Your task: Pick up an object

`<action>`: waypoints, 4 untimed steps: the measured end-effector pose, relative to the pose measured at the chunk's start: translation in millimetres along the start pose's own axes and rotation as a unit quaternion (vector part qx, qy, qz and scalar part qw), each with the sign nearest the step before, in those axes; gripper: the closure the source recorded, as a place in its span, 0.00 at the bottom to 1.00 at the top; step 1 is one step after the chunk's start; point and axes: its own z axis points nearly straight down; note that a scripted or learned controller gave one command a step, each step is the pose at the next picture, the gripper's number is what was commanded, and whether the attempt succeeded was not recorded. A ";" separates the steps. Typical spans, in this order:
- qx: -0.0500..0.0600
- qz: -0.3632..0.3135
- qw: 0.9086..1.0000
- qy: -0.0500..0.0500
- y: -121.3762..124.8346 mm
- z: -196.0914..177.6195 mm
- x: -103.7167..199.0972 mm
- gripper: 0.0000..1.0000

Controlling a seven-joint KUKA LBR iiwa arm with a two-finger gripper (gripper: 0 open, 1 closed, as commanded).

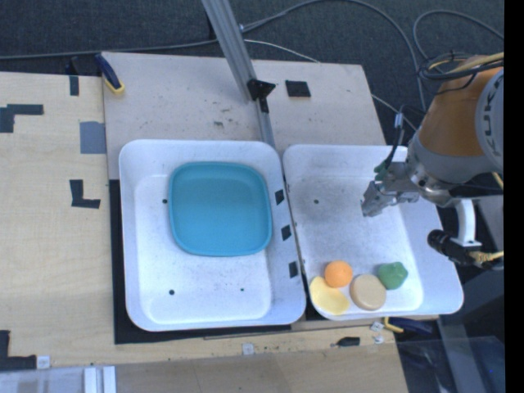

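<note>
Along the near edge of the right bin point(344, 178) lie several small objects: an orange ball point(337, 273), a yellow flat piece point(327, 298), a tan round piece point(368, 292) and a green lump point(393, 274). My gripper point(374, 205) hangs over the right bin's right half, above and behind these objects, with nothing seen between its fingers. The grey arm with its orange band point(458, 125) comes in from the right.
The left bin point(147, 219) holds a blue square plate point(220, 208). A metal pole point(237, 47) slants up from between the bins. Cables lie on the dark floor behind, and a yellow-blue tool point(110, 75) rests at the bench's far left.
</note>
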 end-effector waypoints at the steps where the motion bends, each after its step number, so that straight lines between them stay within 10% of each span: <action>1: 0.000 -0.001 1.000 0.000 -10.5 -4.1 60.1 1.00; 4: 0.000 -0.001 1.000 0.000 -50.2 -10.2 205.6 1.00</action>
